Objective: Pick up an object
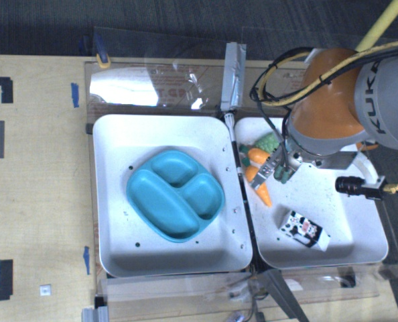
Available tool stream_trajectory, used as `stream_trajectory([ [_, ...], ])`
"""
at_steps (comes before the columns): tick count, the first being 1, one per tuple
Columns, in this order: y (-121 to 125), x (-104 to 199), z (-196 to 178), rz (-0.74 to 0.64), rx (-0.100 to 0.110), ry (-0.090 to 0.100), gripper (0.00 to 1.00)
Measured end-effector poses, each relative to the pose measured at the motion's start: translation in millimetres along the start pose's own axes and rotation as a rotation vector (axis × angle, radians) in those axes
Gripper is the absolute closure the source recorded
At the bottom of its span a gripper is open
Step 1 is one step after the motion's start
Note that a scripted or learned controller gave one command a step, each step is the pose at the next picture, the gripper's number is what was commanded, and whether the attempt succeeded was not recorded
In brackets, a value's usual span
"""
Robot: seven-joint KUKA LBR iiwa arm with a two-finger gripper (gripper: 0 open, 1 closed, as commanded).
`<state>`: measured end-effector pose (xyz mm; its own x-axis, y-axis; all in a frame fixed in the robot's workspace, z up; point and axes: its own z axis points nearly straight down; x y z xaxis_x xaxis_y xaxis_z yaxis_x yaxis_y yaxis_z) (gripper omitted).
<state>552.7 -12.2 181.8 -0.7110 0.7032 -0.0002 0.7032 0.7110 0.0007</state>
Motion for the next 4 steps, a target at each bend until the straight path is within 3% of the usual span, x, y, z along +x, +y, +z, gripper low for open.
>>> stream_trajectory([
  [1, -8, 12, 0, 0.353, 0.005, 0.004, 1.00],
  [2, -16, 19, 1, 0.832, 0.006, 0.001, 1.00],
  [3, -65, 39, 1, 0.562, 0.007, 0.004, 1.00],
  [4, -6, 67, 0, 0.251, 0.003, 0.001, 1.00],
])
